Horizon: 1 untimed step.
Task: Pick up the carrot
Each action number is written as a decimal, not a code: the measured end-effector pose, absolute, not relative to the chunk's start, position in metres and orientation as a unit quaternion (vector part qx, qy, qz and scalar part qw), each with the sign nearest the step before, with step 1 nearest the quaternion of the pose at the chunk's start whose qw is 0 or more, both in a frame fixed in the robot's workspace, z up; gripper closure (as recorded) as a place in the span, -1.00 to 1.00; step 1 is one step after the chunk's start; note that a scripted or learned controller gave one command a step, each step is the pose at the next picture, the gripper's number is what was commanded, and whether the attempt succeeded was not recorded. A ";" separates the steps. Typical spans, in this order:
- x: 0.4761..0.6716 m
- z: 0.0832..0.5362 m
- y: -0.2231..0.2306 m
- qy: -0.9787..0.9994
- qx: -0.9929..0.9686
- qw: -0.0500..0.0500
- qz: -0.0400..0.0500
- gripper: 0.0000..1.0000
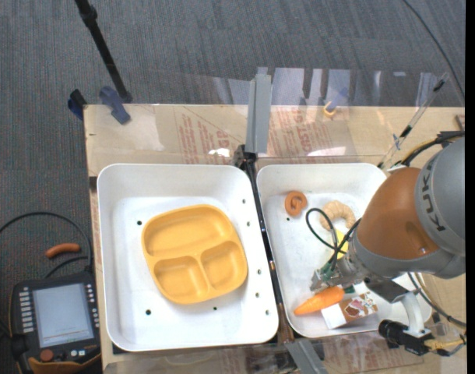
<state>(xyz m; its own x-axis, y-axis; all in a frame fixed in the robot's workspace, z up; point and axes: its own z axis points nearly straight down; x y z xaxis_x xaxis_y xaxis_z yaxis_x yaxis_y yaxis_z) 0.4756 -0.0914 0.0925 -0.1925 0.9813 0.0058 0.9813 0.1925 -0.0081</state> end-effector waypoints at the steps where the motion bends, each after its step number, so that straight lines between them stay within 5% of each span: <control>1: 0.477 0.086 -0.143 -0.654 -0.756 0.001 0.000 1.00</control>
